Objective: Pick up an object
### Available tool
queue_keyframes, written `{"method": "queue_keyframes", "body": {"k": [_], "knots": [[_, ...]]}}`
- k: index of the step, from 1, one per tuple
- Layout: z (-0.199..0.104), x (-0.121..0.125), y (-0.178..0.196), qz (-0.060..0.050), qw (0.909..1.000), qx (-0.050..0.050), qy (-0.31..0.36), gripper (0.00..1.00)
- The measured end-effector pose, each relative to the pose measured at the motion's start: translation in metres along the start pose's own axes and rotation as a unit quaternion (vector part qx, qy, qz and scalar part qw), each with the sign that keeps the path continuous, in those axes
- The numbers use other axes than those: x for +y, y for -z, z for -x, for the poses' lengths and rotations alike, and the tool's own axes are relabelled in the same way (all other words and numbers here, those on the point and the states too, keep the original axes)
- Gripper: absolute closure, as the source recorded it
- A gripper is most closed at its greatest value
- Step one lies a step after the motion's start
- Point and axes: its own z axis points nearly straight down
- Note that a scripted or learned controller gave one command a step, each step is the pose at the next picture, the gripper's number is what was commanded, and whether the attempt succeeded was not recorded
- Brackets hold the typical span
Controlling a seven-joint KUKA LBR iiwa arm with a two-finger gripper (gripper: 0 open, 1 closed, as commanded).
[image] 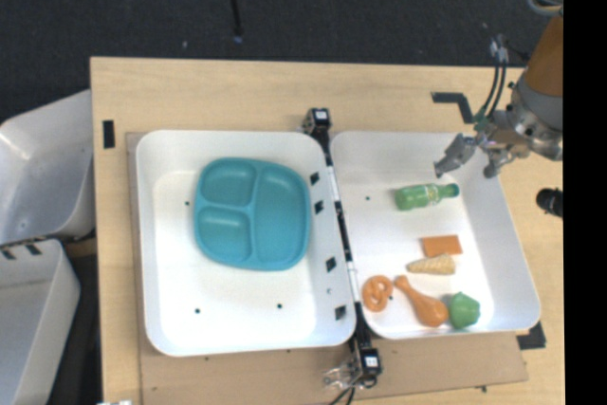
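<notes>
Currently the approach step: gripper (471,156), fingers spread and holding nothing, hovers at right-centre frame above the green bottle (426,195). Next move: descend, align, close.

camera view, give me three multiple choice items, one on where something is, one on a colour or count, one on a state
1. Where does the teal tray lie?
A. left bin
B. right bin
C. on the bare bench

2. What colour is the bottle?
A. red
B. green
C. blue

3. How is the bottle placed?
A. standing upright
B. lying on its side
C. between the fingers of the gripper

Answers: 1 A, it fills the left bin. 2 B, green with a pale label. 3 B, it lies flat in the right bin, below the gripper.
</notes>
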Motion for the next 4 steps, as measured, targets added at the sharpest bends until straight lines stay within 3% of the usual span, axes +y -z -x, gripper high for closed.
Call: {"method": "queue_keyframes", "body": {"k": [1,3,4], "knots": [[-0.001,0.003,0.009,0.007,1.0,-0.002,0.002,0.0],[-0.001,0.006,-0.095,0.005,1.0,-0.002,0.001,0.0],[0.001,0.006,-0.124,0.005,1.0,-0.002,0.0,0.0]]}}
